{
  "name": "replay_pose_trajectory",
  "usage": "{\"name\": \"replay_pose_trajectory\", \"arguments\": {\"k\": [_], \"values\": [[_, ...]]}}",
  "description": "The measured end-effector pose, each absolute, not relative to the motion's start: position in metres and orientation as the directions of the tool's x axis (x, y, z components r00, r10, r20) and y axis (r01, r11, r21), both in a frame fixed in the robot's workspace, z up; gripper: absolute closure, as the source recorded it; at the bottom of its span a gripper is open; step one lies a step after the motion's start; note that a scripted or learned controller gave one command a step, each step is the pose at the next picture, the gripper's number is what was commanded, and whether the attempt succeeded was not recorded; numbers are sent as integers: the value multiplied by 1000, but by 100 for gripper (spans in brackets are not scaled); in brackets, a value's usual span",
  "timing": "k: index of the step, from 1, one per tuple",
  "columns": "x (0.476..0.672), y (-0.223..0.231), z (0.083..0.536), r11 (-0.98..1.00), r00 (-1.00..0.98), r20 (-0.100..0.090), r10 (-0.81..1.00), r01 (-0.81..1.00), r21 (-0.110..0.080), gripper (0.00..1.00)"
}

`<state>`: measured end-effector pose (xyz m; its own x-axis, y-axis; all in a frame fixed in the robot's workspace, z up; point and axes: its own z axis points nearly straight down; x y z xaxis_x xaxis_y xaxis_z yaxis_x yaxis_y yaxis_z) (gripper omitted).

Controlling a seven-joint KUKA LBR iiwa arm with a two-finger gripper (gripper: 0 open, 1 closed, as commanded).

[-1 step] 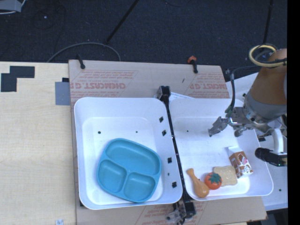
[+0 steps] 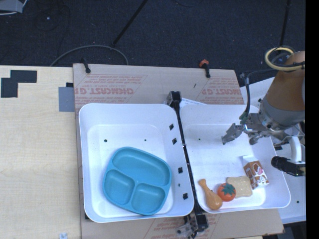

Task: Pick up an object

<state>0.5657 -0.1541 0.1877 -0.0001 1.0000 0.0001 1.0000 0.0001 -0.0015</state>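
Over the right-hand bin (image 2: 199, 133), the arm (image 2: 286, 91) reaches in from the right, its orange band above the wrist, and the jaws (image 2: 233, 133) hang above the bin's bare upper floor. From where I stand I cannot tell whether the jaws are apart or together, and I see nothing between them.

The things to pick lie well apart from them, along the near side of the same bin. A tan drumstick-shaped toy (image 2: 211, 195) lies at the left, a small red tomato with a green top (image 2: 226, 191) just beside it, touching a beige slice of toast (image 2: 240, 186). A brown-and-white packet (image 2: 256, 174) lies tilted near the bin's right wall.

In the left bin (image 2: 92, 133) lies a blue divided plate (image 2: 137, 180), flat, with three compartments. Both bins sit on a cardboard sheet (image 2: 124, 86) on the counter (image 2: 35, 158).
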Motion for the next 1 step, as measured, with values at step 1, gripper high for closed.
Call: {"name": "replay_pose_trajectory", "arguments": {"k": [1], "values": [[569, -159, 142, 0, 0, 1, 1000, 1000, -7, 0]]}}
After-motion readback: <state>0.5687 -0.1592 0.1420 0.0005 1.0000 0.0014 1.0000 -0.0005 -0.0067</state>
